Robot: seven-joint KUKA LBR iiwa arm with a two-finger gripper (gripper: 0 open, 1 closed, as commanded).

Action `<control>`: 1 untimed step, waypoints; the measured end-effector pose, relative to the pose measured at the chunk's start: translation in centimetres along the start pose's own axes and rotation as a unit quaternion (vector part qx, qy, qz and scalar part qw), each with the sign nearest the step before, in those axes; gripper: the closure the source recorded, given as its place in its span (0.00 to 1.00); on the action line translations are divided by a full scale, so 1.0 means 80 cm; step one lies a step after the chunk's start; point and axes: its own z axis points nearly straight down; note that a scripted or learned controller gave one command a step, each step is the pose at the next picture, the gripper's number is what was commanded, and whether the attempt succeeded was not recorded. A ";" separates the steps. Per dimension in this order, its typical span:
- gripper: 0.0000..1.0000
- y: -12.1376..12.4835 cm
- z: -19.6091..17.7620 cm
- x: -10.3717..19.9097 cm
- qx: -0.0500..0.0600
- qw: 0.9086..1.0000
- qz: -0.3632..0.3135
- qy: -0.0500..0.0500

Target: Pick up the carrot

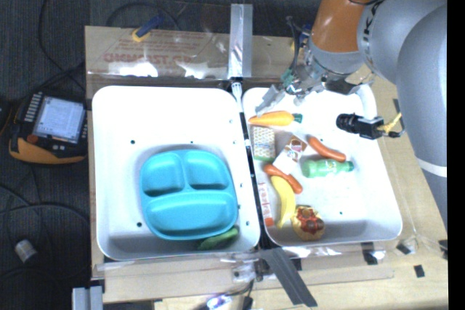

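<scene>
The carrot (pixel 273 117), orange with a green tip on its right end, lies flat at the back of the right bin (pixel 378 207), near the divider. My gripper (pixel 285 91) hangs just above and behind it, at the bin's back rim. Its two metal fingers (pixel 267 96) are spread and point down toward the carrot, with nothing between them. The carrot rests on the bin floor, apart from the fingers.
In front of the carrot lie a small box (pixel 263 144), a carton (pixel 294 149), two sausages (pixel 325 149), a green bottle (pixel 327 168), a banana (pixel 285 201) and a red fruit (pixel 308 223). The left bin holds a blue divided plate (pixel 189 192).
</scene>
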 end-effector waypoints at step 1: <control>0.00 -0.011 0.000 0.025 0.000 1.000 -0.018 0.000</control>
